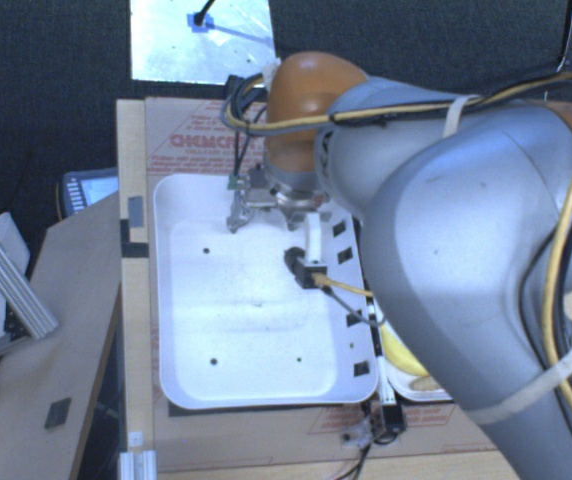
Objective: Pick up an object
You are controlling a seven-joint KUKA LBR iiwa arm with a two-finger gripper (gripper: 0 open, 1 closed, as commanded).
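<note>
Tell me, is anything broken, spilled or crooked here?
Nothing stands out. The left bin looks clean and sits straight. The gripper hangs over its far end. A yellow thing lies in the right bin, mostly hidden by the arm.

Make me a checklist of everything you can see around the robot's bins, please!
Surface: left white bin, floor has small dark dots; right bin mostly behind the arm.
Job's things: yellow thing in the right bin, partly hidden.
Clutter: small dark clip with wires on the cardboard in front.
Grippers: gripper open, holding nothing, over the left bin's far end.
Cables: yellow cable along the arm.
Surroundings: printed cardboard, shiny sheet, metal rail.
</note>
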